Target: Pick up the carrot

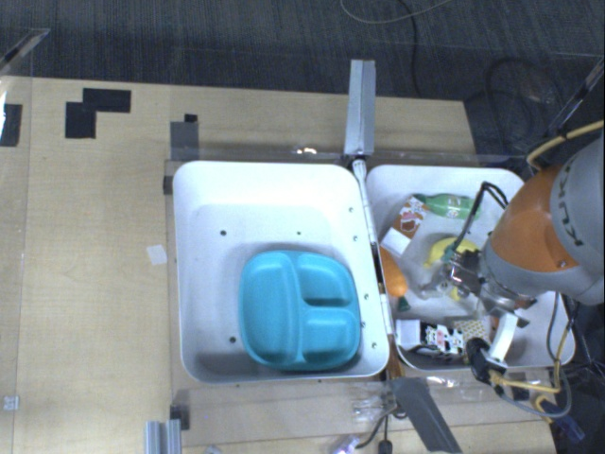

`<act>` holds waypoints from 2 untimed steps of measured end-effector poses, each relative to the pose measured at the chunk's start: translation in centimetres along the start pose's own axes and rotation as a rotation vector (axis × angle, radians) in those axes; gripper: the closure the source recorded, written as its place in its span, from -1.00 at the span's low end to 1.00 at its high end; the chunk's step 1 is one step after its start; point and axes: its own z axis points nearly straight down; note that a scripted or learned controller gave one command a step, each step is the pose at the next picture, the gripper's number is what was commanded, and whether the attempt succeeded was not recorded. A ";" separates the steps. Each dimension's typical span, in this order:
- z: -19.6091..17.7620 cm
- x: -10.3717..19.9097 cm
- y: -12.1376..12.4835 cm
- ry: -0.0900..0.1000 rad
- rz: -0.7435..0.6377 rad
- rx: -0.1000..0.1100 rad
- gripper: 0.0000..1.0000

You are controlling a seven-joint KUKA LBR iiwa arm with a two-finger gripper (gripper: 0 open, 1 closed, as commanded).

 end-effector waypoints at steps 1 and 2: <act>-0.7 1.4 -1.2 -0.003 0.151 0.018 -1.00; 0.0 1.6 -0.9 -0.001 -0.069 0.005 -1.00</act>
